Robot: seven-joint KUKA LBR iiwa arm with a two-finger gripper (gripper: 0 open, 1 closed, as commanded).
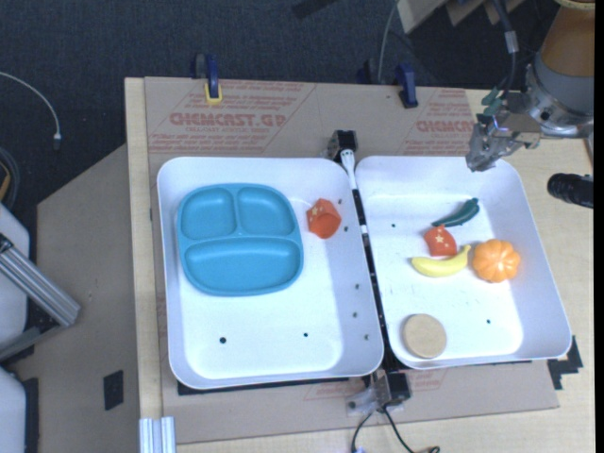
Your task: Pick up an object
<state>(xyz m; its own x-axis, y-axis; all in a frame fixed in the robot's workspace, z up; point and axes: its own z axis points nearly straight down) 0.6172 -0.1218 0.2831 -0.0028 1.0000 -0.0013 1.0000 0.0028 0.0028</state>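
The right bin (528,319) holds a dark green pepper (458,213), a red tomato (440,242), a yellow banana (441,265), an orange pumpkin (495,260) and a tan round disc (424,335). In the left bin (274,347) lie a blue divided plate (241,238) and a red-orange piece (324,219) beside it. My gripper (485,154) hangs over the right bin's far right corner, above and behind the pepper, with nothing seen between its fingers.
Two blue clamps (211,75) (408,85) pin the cardboard at the back edge. A black fitting (343,143) sits at the top of the seam between the bins. Cables hang behind the arm at upper right.
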